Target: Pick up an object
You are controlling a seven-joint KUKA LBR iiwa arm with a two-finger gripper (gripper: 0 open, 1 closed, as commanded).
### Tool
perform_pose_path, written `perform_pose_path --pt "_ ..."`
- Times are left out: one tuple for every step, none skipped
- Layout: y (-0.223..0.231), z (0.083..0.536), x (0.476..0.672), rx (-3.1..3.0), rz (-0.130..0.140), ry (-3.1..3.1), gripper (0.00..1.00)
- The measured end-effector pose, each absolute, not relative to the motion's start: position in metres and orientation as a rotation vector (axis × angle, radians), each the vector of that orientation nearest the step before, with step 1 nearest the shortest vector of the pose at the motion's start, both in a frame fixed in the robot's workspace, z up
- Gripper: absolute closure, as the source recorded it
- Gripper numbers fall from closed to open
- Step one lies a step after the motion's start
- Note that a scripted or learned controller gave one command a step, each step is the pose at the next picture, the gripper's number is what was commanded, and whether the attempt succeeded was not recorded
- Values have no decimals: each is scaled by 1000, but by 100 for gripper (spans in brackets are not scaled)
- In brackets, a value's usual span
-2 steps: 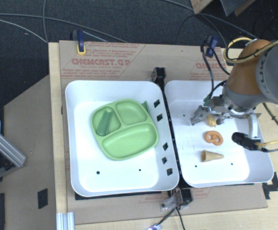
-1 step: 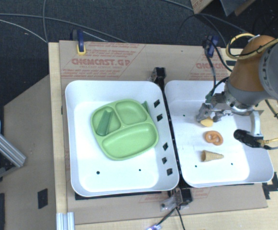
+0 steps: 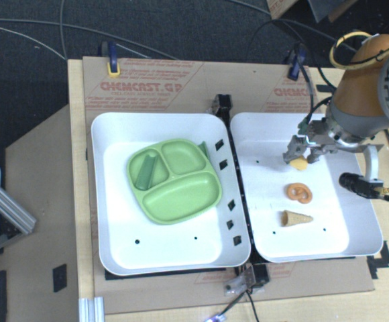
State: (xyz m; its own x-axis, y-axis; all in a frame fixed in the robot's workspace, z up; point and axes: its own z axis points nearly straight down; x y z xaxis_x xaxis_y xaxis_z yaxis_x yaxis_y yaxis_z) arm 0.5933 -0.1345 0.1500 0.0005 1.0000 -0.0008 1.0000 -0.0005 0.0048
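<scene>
Left bin (image 3: pixel 114 240): white, shallow, on the tabletop's left half.
Right bin (image 3: pixel 355 237): white, touching the left bin along the middle.
Tabletop (image 3: pixel 174 82): brown board with red print along its far edge.
Clamps: blue and yellow clamp (image 3: pixel 113 57) at far left corner; blue clamp (image 3: pixel 296 61) near far right corner.
Cables (image 3: pixel 67 19): on dark floor beyond the far edge.

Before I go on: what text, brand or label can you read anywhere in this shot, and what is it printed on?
"GIGACAST G P", roughly, in faded red; last letters unsure: on the brown board behind the left bin.
A second red print of the same kind on the board behind the right bin, partly hidden by cables: too blurred to read.
Nothing legible on the green tray or the gripper.
</scene>
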Motion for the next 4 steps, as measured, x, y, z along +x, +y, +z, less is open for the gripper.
perform_pose_path --pt "-133 195 589 2218 5 2220 100" --pt "-133 218 590 2218 4 2221 100" --pt "-78 230 578 2217 1 2230 100" --pt "-19 227 560 2218 -1 2231 100"
